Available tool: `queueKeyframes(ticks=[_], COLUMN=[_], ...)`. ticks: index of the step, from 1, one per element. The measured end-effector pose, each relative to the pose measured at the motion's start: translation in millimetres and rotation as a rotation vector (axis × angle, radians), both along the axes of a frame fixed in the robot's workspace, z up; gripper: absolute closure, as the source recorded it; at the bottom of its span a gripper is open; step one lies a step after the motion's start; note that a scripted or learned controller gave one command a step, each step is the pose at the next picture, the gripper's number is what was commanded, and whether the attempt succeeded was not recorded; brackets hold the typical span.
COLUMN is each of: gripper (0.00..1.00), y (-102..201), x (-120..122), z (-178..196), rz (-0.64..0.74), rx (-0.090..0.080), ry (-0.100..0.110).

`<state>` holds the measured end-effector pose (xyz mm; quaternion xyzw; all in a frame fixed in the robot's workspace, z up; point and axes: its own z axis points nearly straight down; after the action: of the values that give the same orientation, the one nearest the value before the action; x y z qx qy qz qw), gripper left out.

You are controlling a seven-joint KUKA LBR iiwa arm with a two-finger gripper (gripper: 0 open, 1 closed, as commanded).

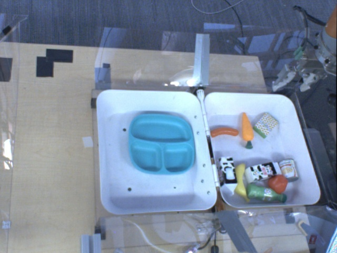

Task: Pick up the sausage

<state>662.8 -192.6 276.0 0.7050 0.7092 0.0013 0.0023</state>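
Camera view looks down on a wooden table (47, 157) w/ two shallow white bins side by side. Left bin (113, 194) holds a blue divided tray (160, 142), three compartments, sitting about mid-bin. Right bin (303, 141) has all the small stuff. The sausage (224, 132), orange-red and slightly curved, lies flat near that bin's left wall, upper half, just beside the divider between the bins. Right next to its right end is a toy carrot (246, 128), orange w/ green tip pointing toward the near side; looks close to touching, can't tell for sure. A small green-yellow checked box (266, 125) sits just right of the carrot, tilted. Along the near edge is a cluster: black-and-white cow-print carton (226, 171), yellow banana (240, 182), second b/w carton (263, 171), small can (288, 169), red tomato (278, 183), green bottle (266, 194) lying on its side. Arm's end effector (303, 67) is up at the top right corner, outside the bins, well apart from the sausage; can't tell if it's wide or narrow, too cluttered w/ cables there.
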Motion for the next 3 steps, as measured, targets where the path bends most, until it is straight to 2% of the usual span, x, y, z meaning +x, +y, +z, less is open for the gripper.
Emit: queueKeyframes(ticks=[1, 2, 3], gripper=[0.00, 0.00, 0.00], y=[47, 110, 150], x=[7, 7, -42], z=[99, 162, 162], rz=[-0.006, 0.164, 0.506], rx=[-0.001, -0.001, -0.002], ry=[-0.004, -0.004, -0.003])
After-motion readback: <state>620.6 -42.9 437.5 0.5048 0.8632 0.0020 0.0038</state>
